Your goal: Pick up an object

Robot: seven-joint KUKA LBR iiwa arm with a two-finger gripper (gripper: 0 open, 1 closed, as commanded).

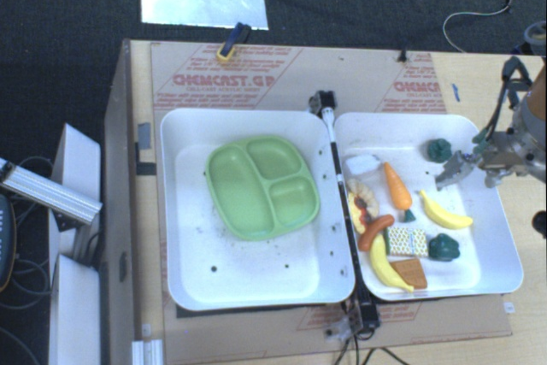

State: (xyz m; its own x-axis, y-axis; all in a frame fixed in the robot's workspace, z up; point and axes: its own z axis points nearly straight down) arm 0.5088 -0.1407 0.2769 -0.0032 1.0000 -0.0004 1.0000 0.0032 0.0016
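- status: the pick is judged not yet done. nothing is seen between the fingers of the hand (450, 175), and every object lies in a bin.
- hand position: the hand sits over the right part of the right bin (504, 269), above the bare floor between the dark green piece (439, 150) near the far rim and the yellow banana (445, 212).
- hand state: the fingers point toward the bin's middle; whether they are spread or pressed together cannot be told at this resolution.
- remaining work, as a judgement: choose one object, lower onto it, close, and lift it clear of the bin.
- nearest candidate: the yellow banana, lying flat just below the hand. it is short, curved and smooth, and lies apart from its neighbours, so access looks open.
- other candidates in the right bin:
  - an orange carrot (396, 186) lying lengthwise near the centre.
  - a second banana (386, 265) near the front rim, touching a brown flat piece (411, 273).
  - a patterned block (407, 241) beside a second dark green piece (444, 247).
  - a red-orange sausage shape (376, 231) and a pale item (363, 199) near the divider; these are crowded together.
- left bin (192, 286): holds a green divided plate (261, 185), lying flat, well apart from the hand.
- both bins rest side by side on the surface (256, 77).
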